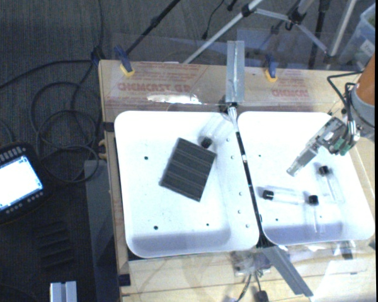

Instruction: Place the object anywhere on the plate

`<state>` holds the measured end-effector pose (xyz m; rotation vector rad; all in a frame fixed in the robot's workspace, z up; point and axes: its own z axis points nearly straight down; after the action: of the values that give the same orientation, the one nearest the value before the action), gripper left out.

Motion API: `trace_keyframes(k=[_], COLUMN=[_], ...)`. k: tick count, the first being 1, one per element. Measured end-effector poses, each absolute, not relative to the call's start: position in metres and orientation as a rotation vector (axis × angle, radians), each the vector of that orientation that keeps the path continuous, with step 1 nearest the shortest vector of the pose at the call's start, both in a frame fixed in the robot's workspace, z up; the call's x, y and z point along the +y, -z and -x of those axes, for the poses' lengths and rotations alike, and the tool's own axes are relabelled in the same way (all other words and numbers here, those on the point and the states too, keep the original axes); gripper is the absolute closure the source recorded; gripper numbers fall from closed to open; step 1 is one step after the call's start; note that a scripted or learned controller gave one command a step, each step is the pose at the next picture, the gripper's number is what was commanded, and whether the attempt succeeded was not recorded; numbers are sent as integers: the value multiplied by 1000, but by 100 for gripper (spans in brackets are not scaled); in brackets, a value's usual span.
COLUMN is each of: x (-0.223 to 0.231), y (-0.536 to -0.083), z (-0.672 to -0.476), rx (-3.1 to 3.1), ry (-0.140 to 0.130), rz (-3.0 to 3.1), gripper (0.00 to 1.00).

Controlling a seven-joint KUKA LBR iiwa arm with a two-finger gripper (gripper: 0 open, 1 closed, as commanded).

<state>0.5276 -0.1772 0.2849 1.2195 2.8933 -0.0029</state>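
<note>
A dark ribbed rectangular plate lies tilted in the left bin. A clear tube with a black cap lies just beyond the plate's far corner, its cap next to the plate's edge. In the right bin lie three more clear tubes with black caps: one near the divider, one further right, one toward the front. My gripper hangs over the right bin, slanting down to the left, above and between these tubes. I see nothing held in it.
A metal post stands at the back where the bins meet. Clamps and taped plastic line the bench's far edge. A lit tablet and cables lie on the floor at the left. Tripod legs cross behind the bench.
</note>
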Motion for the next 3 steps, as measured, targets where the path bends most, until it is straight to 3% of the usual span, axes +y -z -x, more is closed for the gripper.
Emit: trace_keyframes(k=[1,2,3], x=[-205,-153,-153], y=[-308,-369,-369], z=[-488,-486,-486], rx=[3111,3128,3128], ry=[-1,0,-1], rz=[-409,238,239], gripper=[0,0,0])
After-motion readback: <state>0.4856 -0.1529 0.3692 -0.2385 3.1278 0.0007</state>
